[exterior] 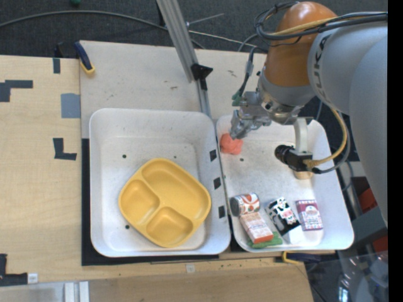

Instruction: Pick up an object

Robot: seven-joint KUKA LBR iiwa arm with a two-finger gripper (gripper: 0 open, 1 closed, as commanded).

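My gripper (240, 129) hangs over the far left corner of the right bin (327, 168), its tip just above a small salmon-pink lump (231, 145) that lies on the bin floor by the left wall. The fingers point down at the lump and seem to touch its top. Along the right bin's near edge lie a small orange and white can (245, 203), an orange carton (257, 227), a black and white cow-patterned toy (284, 214) and a maroon packet (308, 215).
A yellow three-compartment plate (165, 201) rests in the left bin (107, 168). A slanted metal pole (181, 33) crosses above the bench to the bins' divide. A black and tan fitting (295, 158) sits right of the gripper.
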